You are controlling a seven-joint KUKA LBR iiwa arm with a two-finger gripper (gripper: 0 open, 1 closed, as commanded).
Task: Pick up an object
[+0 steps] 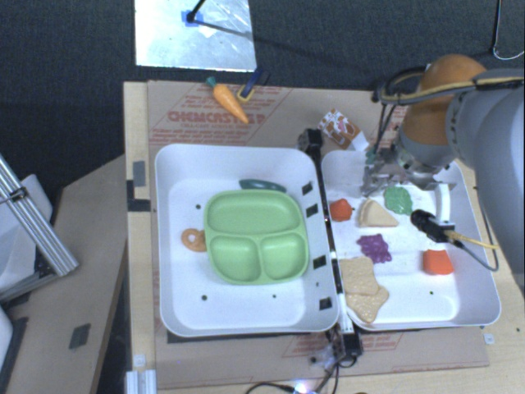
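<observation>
Arm enters from 3 o'clock; orange band sits above the wrist, gripper (pixel 384 180) low over the far part of the right bin (pixel 472 302). Finger state: cannot tell, the wrist body and cabling mask the tips, and no item is visibly between them.

Nearest item: green leaf-shaped piece (pixel 399 199), lying flat on the bin floor just at 4 o'clock of the gripper. Its outline is nearly round, so the long axis is unclear. Touching it at its 8 o'clock edge is a tan wedge (pixel 376 214), apex pointing toward 11 o'clock.

Other right-bin contents: small orange-red piece (pixel 340 210) at 9 o'clock of the wedge, purple cluster (pixel 375 247) at 6 o'clock of it, orange block (pixel 437 262), two overlapping tan slices (pixel 362 286) near the divider.

Left bin (pixel 176 302): green divided plate (pixel 256 236), orange ring (pixel 194 240) at its 9 o'clock.
</observation>
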